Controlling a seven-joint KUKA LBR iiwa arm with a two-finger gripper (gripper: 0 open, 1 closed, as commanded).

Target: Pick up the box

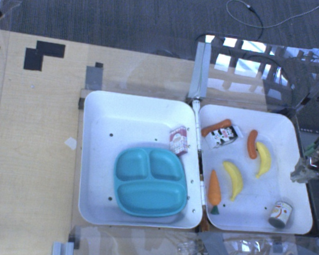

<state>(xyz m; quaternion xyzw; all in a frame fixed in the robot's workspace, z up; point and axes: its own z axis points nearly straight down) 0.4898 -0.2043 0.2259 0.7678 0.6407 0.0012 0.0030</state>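
Well right, the gripper [309, 168] hangs outside the right bin [295, 132].

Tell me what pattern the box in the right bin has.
White with black cow-like patches; the box shows best in the camera view.

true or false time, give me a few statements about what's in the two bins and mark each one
1. The blue divided plate lies in the left bin. True.
2. Two bananas lie in the right bin. True.
3. The carrot rests on the blue plate. False: it lies in the right bin, near the divider between the bins.
4. The small red-and-white box lies in the left bin, against its right wall. True.
5. The black-and-white carton sits in the left bin. False: it is in the right bin, beside a sausage.
6. The small can stands by the bananas. False: it lies in the right bin's near right corner.
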